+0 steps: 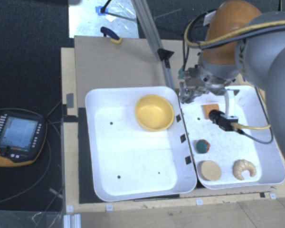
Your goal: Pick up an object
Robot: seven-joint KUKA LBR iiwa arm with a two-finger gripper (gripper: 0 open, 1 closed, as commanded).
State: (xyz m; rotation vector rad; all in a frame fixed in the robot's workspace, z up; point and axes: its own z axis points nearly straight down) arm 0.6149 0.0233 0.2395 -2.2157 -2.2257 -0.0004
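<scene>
A: Where's the tool [189, 95] right now?

B: Low over the far left corner of the right bin [270, 141], close against the wall it shares with the left bin [104, 175]. Whether it's spread or pressed together I cannot tell; it's dark, small and half under the wrist. I see nothing between its tips.

A: What is there to pick?

B: Taking the right bin as the landmark: an orange block [210, 110] in its far half, just beside the tool; a small green and red ball [203, 146] near its middle, by the left wall; a round tan disc [210, 170] in its near left corner; and a croissant-shaped toy [244, 169] beside the disc, toward the near right. A yellow bowl [154, 112] sits across the wall, in the left bin's far right part.

A: So the block looks like the likely target?

B: That's my guess, only because it's nearest. The tool looks offset from it, toward the wall.

A: What could go wrong?

B: If it descends where it hangs, it may strike the bin's rim or close on bare plastic. The block looks flat and low, so the tips could skate over it or push it aside. The yellow cable [256, 126] and black fitting [223, 120] trail right by the block and could nudge it as the arm turns.
</scene>
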